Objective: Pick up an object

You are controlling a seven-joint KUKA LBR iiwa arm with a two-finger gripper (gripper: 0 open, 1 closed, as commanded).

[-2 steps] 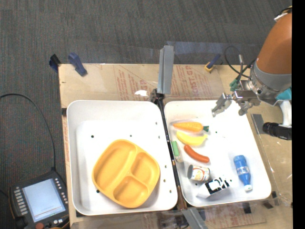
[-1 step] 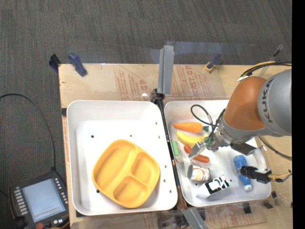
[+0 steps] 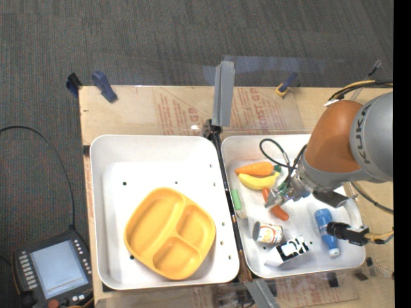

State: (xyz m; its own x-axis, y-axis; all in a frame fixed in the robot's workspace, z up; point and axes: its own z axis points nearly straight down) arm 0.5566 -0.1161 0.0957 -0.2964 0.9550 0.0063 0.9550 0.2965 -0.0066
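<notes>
While the arm (image 3: 350,146) leans in over the right bin (image 3: 253,265), its gripper (image 3: 276,201) sits low just above a small orange-red piece (image 3: 280,213), beside the banana (image 3: 257,181) & carrot (image 3: 255,169). Can't tell its state. Yellow tray (image 3: 170,233) lies in left bin (image 3: 103,172).

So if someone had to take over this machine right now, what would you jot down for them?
Gripper: low in the right bin, over a small orange piece; I can't tell its finger state or whether it holds anything.
Things: carrot, banana, can, blue bottle and black-and-white box lie in the right bin. Yellow divided plate sits in the left bin.
Done: nothing visibly lifted.
Left: grasp one object and raise it.
</notes>
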